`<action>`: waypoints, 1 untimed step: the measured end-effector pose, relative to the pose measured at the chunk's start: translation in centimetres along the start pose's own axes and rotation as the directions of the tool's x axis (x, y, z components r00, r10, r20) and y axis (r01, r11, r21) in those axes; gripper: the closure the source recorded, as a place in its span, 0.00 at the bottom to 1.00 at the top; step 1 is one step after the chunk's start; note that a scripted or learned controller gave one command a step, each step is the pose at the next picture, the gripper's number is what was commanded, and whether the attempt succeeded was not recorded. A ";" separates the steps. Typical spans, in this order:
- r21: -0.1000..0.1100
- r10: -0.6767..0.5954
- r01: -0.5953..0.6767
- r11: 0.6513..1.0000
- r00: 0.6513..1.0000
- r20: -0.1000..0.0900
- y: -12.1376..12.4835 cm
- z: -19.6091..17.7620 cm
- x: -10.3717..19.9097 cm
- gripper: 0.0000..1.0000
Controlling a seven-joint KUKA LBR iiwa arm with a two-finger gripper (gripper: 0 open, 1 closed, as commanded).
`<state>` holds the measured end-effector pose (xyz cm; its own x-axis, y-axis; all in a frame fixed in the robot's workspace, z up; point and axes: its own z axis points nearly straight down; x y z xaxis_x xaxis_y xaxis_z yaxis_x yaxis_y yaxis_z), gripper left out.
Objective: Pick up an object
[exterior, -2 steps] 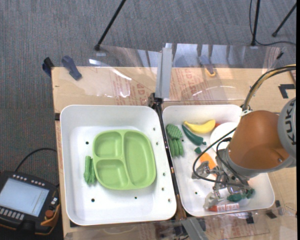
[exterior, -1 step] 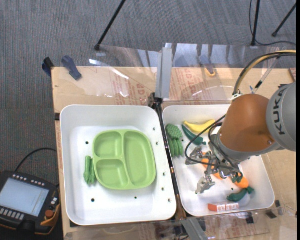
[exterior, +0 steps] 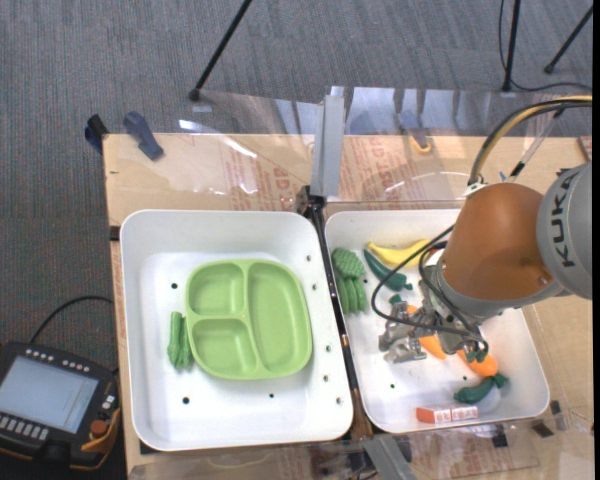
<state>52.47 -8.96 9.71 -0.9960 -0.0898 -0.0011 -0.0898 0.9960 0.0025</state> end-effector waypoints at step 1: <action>0.001 0.035 -0.035 0.999 0.999 0.012 5.0 -9.6 -6.7 1.00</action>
<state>58.70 -3.40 19.31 -0.9984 -0.0553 -0.0133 -0.0553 0.9985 0.0013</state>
